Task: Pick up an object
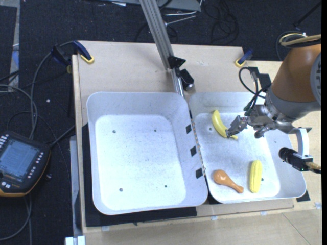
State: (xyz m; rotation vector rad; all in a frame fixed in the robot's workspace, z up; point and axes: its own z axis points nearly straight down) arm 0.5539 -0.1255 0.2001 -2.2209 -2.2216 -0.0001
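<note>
From my remote station I see the two-finger gripper [236,127], fingers spread, beside the curved yellow plastic banana [219,123] near the right white bin's [292,189] far edge; closing off-centre may just nudge the banana away.

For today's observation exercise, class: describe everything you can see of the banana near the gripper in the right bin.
The banana is yellow, smooth and curved, probably a plastic toy. It lies flat on the floor of the right bin, in its upper left part, one end pointing toward the bin's back wall, the other down and right. The gripper is at that lower end, its dark fingertips right against or over the tip; actual contact cannot be confirmed. No other object touches it.
</note>
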